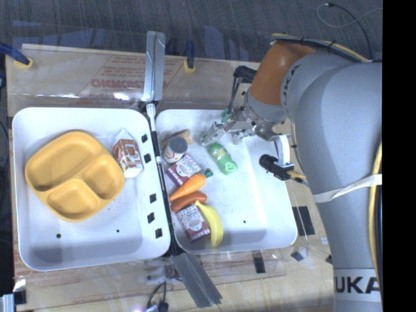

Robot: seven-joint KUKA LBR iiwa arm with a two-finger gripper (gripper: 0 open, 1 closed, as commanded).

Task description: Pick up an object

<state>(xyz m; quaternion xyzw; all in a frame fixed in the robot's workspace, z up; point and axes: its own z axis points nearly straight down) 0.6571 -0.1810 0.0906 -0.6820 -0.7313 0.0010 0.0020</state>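
Note:
My gripper [223, 130] hangs over the back of the right bin [273, 220], its fingers spread open with nothing between them. Just in front of it lies a green bottle [223, 158], apart from the fingertips. Along the bin's left side are a round can [174, 148], a red packet [184, 169], an orange carrot [188, 186], a second red packet [192, 221] and a yellow banana [213, 223]. The grey arm with its orange band [276, 70] covers the bin's right rear corner.
The left bin [39, 246] holds a yellow divided plate [73, 174] and a small red-and-white carton [128, 155] by the divider. A metal strip [153, 64] stands between the bins at the back. The right bin's front right floor is bare.

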